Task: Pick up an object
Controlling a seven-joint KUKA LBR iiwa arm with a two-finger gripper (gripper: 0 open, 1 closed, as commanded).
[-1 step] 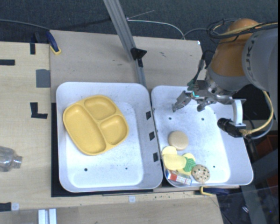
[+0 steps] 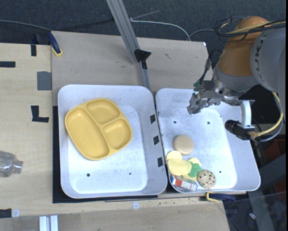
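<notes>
Two white bins point(image 2: 148, 129) sit on a table; the claw point(image 2: 195, 106) hovers over the right bin's upper part, its grip state unclear, toy food point(image 2: 184, 165) piled lower down, apart from it.

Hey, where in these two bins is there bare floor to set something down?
Left bin: bare strip below and right of the yellow divided plate. Right bin: bare middle and right side, between the tool and the tan disc. Crowded: its lower-left corner, with the yellow pieces and cookie.
</notes>
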